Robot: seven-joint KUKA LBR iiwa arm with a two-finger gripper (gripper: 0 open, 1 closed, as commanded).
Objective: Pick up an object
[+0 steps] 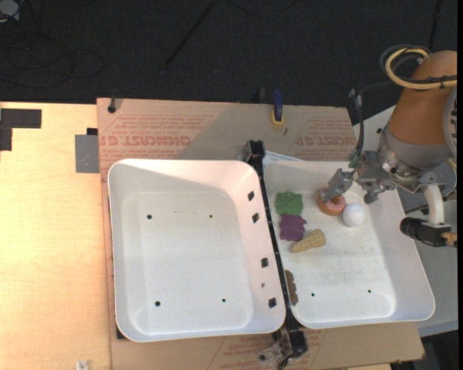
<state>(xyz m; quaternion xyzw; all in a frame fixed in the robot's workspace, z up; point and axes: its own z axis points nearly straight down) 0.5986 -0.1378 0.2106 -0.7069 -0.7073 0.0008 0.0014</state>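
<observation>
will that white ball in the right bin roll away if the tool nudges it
Probably. The white ball looks round and smooth, so a sideways push would likely send it rolling across the right bin. The pink ring close on its left might stop it that way. It looks small and probably light.

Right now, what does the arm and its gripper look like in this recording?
The arm is bulky and rounded, showing an orange band over grey casing, with a yellow cable loop above it. Its gripper is a small grey metal assembly with dark parts.
</observation>
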